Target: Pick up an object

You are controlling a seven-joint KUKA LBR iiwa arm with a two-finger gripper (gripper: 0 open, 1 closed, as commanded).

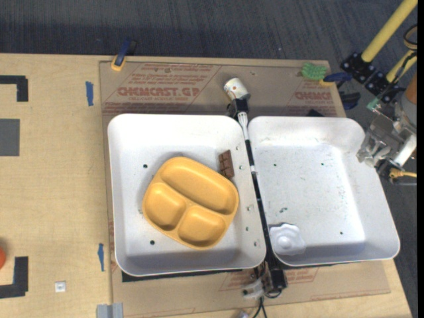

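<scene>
Nearest the camera, a small white object [286, 237] is seen in the right bin [331, 177], well to the left of the end effector [384, 148]. Farther left, a yellow divided tray [191, 201] is held by the left bin [132, 177]. The end effector's state cannot be told.

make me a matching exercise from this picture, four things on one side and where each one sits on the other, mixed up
Things:
1. yellow divided tray
2. small brown block
3. white lid
4. gripper

Places:
A. near front left corner of the right bin
B. over the right edge of the right bin
C. middle of the left bin
D. left bin, by the divide between the bins, just behind the tray

Pairs: 1-C, 2-D, 3-A, 4-B
</scene>
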